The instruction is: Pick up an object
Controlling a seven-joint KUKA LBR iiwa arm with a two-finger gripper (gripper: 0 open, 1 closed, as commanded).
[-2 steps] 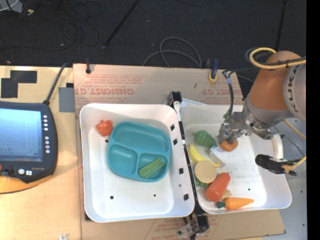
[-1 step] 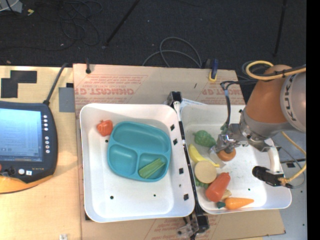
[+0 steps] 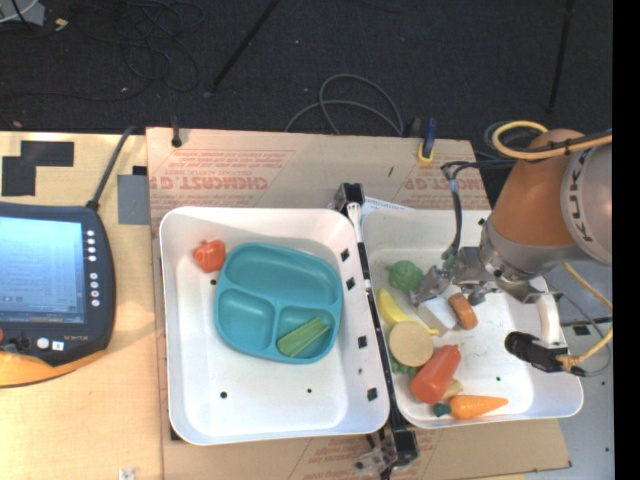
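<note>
While the arm's orange wrist band blocks the right bin's [image 3: 560, 398] upper right corner, the gripper [image 3: 452, 290] hangs low at centre right, fingers spread around nothing, just beside a small sausage [image 3: 463, 312]. Below lie one carrot [image 3: 478, 405], one red pepper [image 3: 436, 373], one half-hidden banana [image 3: 396, 309]. Left of centre, one teal tray [image 3: 265, 293] carries one green pod [image 3: 304, 336].

bins [image 3: 190, 368]: glossy white plastic | tray [image 3: 240, 298]: smooth teal plastic | bench sheet [image 3: 280, 168]: matt cardboard
</note>
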